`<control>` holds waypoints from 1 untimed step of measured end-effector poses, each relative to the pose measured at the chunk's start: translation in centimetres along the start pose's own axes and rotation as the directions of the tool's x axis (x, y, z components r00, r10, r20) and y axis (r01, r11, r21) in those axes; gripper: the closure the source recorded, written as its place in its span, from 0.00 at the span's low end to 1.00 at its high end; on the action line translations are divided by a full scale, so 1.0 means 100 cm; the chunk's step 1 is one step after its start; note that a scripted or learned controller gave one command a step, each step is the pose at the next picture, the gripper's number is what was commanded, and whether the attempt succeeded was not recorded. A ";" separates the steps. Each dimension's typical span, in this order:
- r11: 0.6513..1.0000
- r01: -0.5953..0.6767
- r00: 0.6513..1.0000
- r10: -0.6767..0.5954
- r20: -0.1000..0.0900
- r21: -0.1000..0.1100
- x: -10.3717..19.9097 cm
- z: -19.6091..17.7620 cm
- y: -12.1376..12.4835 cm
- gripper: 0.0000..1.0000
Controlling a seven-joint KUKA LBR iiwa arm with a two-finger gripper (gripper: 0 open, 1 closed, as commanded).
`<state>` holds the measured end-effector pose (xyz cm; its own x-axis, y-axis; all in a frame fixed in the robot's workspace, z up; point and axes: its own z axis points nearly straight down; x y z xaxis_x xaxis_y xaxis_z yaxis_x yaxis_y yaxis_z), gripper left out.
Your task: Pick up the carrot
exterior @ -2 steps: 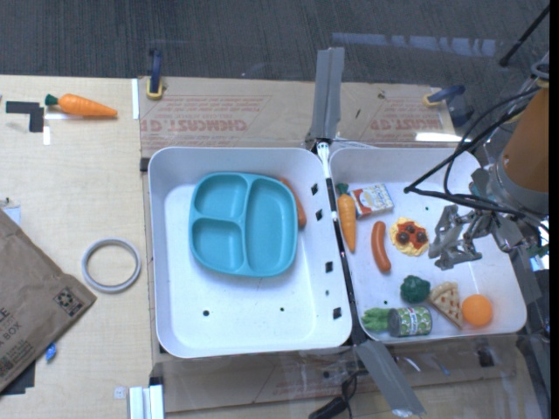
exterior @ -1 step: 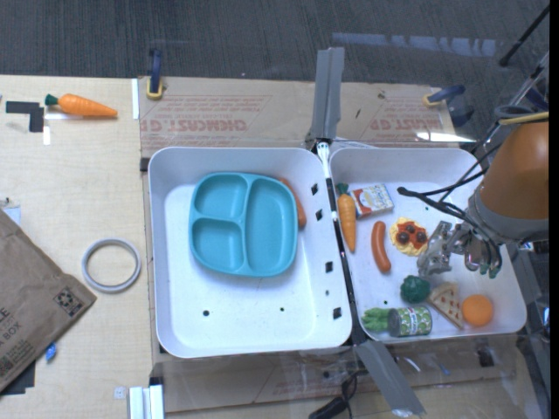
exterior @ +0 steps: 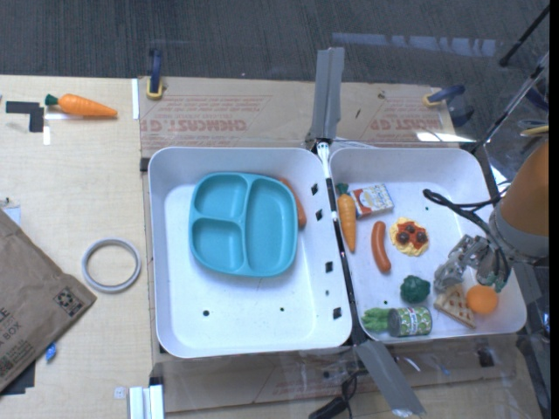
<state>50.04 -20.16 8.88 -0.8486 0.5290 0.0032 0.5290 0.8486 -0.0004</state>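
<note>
A: Metal two-finger gripper [exterior: 460, 264], at the right bin's [exterior: 454, 160] right edge; grip state cannot be told.
B: Slim orange carrot [exterior: 348, 221] lies along the left wall, red sausage [exterior: 380, 246] beside it, red carton [exterior: 374, 200] near its top.

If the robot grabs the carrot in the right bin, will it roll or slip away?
Probably a bit. The carrot looks round and tapered, so it may roll. It seems stiff, like smooth toy plastic, so it might slip. It lies beside the bin wall, which may block it.

The carrot [exterior: 348, 220] is orange with a green top; the divided plate [exterior: 244, 225] is turquoise; both bins [exterior: 175, 321] are white; the sausage [exterior: 381, 247] is red.
</note>
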 end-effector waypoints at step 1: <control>1.000 0.002 1.000 -0.002 -0.002 0.001 -0.001 -0.006 0.001 1.00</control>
<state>50.14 -20.14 9.46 -0.8499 0.5269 0.0054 0.5269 0.8499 -0.0009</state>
